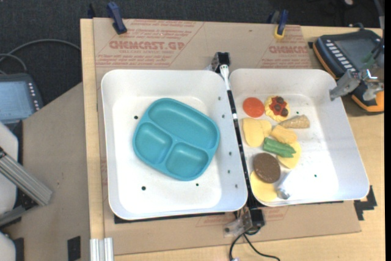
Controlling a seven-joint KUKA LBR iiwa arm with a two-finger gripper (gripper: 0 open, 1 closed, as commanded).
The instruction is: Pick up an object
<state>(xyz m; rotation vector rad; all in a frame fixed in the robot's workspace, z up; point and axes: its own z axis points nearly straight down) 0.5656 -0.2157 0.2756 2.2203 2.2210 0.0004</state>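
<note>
Objects for picking are all piled in the right bin, toward its left wall: a red round piece, a small pizza-like piece, a tan cone-shaped piece, pale yellow pieces, a green piece, a brown disc and a small grey item near the front edge. Nothing is seen lifted; every piece lies on the bin floor or on its neighbours. The left bin carries a blue divided tray. No grasp is judged to have begun, so the whole task is left: approach, closing on one piece, lifting. End effector state cannot be told. Loose outer pieces such as the red round piece are judged easiest to single out on the desk.
</note>
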